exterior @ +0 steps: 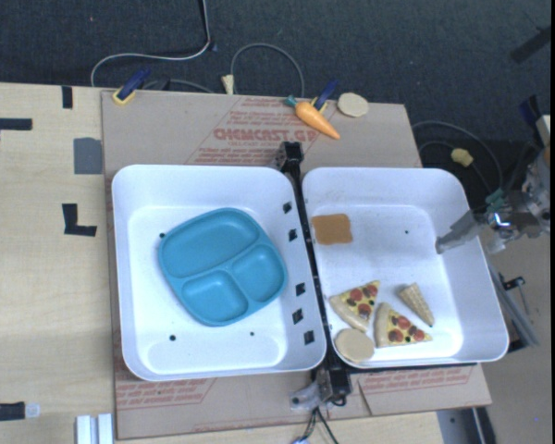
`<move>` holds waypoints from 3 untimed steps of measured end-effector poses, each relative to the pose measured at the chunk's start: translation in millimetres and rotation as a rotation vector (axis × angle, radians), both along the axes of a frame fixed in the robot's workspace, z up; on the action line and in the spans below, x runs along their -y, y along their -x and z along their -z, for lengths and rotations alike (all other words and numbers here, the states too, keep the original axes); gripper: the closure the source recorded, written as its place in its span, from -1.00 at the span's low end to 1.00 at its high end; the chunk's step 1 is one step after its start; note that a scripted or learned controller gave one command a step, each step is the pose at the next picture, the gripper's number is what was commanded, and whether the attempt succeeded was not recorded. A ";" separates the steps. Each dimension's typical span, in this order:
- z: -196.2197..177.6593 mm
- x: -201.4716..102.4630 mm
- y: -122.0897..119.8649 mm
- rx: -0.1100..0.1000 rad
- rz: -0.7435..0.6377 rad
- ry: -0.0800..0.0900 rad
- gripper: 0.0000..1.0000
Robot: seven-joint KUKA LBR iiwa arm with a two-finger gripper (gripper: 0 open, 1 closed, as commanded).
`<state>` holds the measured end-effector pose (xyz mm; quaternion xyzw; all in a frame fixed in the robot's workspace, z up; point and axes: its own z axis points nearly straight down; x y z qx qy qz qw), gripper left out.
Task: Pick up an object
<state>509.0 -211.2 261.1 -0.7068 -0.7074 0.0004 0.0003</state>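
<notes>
The right bin (444, 185) holds a brown toast square (332, 229), two pizza slices (356, 303) (400, 326), a pale cone-shaped wedge (416, 303) and a round tan biscuit (355, 345). My gripper (455, 234) reaches in over the bin's right rim, pointing left and down, at the level of the toast but well to its right. It stands apart from every item, with nothing seen in it.
The left bin (134, 248) bears a blue divided plate (223, 265). On the cardboard behind the bins lie a toy carrot (316, 119) and a round biscuit (353, 105). Cables run across the dark floor at the back and right.
</notes>
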 end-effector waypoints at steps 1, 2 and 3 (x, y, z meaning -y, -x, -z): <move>100.2 -45.1 6.7 -0.009 -0.003 -0.005 -1.00; 176.4 -107.3 6.8 0.010 0.002 0.008 -1.00; 163.4 -104.8 5.8 0.012 0.002 0.007 1.00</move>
